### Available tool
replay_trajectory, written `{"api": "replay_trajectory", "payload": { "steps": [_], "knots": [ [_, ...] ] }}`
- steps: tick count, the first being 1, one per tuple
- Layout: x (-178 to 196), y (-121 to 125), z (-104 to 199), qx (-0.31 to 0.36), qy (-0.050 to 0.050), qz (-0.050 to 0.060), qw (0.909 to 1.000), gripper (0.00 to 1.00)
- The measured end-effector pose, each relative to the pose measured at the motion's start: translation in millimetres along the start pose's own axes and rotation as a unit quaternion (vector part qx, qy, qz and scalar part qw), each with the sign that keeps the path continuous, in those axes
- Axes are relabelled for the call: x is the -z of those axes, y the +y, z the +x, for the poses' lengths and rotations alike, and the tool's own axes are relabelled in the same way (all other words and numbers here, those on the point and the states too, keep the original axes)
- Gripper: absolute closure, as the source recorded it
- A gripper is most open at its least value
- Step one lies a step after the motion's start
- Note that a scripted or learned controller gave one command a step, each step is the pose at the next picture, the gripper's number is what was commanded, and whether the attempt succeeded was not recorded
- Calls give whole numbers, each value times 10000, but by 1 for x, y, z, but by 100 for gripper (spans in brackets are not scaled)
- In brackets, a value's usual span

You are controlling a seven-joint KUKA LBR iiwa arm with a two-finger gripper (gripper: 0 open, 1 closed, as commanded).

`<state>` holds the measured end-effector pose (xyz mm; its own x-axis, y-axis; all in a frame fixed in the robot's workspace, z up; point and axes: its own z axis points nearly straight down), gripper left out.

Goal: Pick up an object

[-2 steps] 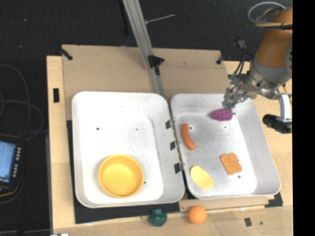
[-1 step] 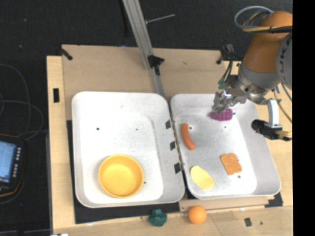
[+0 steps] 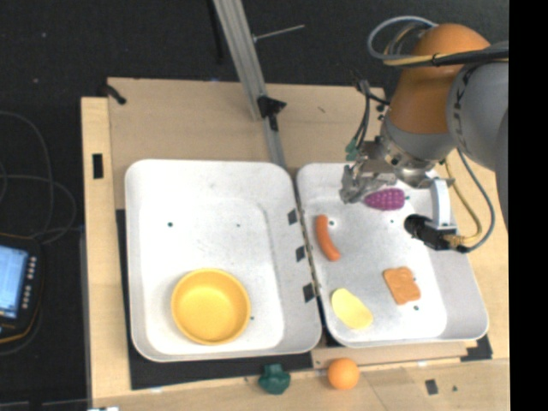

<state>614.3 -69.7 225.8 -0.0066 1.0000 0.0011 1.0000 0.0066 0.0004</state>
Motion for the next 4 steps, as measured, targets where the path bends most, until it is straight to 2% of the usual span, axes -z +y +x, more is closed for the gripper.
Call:
{"api": "replay_trajectory", "payload": {
  "steps": [2,3,4],
  "knots": [
    [-11,-35,105,0,2,5,10000,100],
    [-6,-41,146,-14,2,-5,10000,100],
    [-6,-41,145,-24,2,-6,10000,0]
  ]
}}
